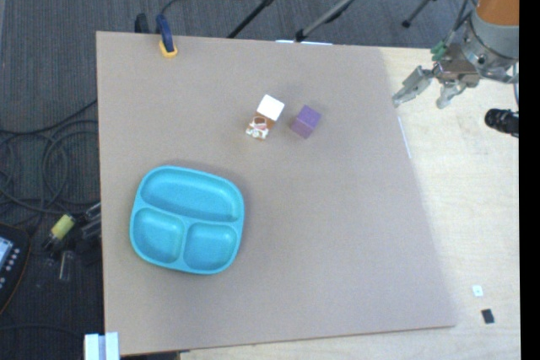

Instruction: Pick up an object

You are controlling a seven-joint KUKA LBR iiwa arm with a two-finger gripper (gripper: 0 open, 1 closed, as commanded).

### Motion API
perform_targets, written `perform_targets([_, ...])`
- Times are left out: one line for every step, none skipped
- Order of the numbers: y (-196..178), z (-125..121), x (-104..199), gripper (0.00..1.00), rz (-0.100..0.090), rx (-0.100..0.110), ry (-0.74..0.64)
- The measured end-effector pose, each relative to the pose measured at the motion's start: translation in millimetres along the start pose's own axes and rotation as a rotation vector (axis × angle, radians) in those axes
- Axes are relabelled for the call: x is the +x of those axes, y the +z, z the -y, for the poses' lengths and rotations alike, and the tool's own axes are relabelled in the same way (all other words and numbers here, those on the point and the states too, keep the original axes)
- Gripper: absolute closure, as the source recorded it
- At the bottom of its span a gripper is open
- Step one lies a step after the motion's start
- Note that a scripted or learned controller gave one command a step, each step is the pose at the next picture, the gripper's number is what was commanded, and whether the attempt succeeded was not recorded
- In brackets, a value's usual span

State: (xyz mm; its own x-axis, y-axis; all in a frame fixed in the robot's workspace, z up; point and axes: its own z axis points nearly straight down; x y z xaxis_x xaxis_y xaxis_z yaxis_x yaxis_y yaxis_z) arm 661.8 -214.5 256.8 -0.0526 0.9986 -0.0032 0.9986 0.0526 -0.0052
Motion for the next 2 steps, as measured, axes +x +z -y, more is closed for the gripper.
perform_targets([164.9, -6.9, -2.7, 0.0, -0.001, -0.002, -0.013])
perform_targets([159.1, -6.7, -2.3, 1.0, 0.002, 0.002, -0.015])
